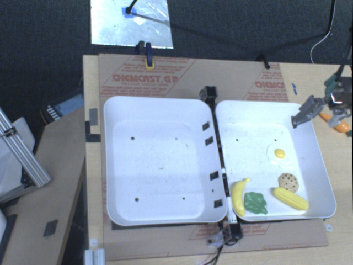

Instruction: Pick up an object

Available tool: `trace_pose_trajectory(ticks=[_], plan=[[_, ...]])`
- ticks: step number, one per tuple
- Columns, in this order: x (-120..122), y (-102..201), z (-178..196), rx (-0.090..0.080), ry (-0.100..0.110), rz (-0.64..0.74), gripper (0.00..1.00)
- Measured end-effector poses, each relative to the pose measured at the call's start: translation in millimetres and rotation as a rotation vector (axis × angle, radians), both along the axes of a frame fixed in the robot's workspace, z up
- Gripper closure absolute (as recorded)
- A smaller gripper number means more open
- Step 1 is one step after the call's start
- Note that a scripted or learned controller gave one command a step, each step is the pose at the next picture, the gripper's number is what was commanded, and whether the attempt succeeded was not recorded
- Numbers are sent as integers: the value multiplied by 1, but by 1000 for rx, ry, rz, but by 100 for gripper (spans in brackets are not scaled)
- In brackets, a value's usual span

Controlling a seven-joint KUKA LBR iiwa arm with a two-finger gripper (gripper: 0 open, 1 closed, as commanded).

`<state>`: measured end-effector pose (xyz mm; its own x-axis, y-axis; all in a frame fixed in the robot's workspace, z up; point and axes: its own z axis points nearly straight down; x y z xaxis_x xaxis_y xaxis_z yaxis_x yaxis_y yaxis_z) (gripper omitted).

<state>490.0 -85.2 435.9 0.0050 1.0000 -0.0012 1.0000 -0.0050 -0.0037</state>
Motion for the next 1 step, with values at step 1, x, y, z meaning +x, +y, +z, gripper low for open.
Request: trace_pose_trajectory(ticks=[1], plan=[[-3,53,89,2,-16,14,0]])
